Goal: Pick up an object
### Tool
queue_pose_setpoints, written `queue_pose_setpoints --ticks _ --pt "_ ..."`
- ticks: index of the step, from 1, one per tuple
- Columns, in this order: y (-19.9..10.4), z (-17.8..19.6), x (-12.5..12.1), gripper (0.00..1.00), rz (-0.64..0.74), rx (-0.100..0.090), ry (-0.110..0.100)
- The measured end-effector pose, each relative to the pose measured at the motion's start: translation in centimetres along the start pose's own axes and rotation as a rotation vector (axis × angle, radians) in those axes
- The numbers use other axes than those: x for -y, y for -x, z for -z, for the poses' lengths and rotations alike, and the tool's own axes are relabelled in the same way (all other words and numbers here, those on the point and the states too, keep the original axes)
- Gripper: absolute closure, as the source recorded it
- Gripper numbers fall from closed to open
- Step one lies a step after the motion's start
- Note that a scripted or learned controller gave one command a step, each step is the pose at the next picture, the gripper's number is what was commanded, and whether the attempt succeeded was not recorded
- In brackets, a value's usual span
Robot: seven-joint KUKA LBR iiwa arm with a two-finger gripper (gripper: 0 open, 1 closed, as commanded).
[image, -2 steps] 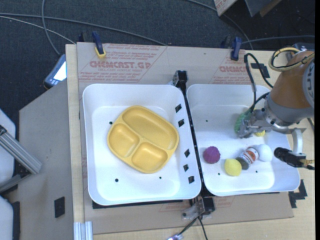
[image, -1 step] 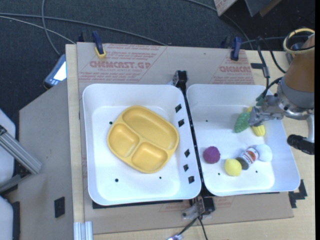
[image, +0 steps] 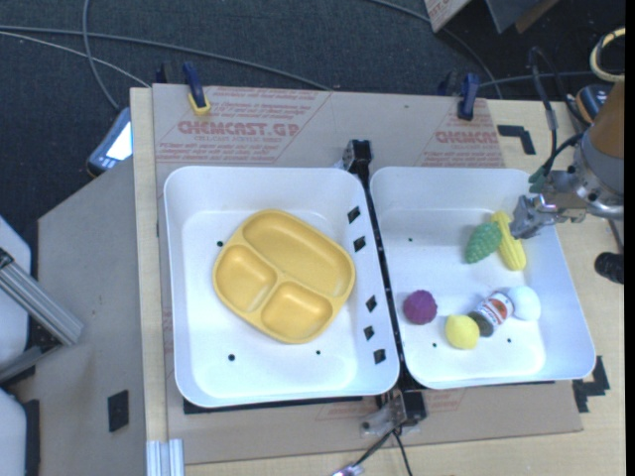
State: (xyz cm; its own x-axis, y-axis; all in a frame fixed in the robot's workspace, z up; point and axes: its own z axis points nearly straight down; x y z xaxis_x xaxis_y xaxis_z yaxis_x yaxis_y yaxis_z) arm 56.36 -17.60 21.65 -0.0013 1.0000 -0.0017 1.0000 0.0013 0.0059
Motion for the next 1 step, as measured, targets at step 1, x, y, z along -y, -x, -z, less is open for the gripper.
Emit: queue_pose_setpoints --ticks 1 --pt "-0.66 4.98 0.44 1.0 0.001 0.0 0.001"
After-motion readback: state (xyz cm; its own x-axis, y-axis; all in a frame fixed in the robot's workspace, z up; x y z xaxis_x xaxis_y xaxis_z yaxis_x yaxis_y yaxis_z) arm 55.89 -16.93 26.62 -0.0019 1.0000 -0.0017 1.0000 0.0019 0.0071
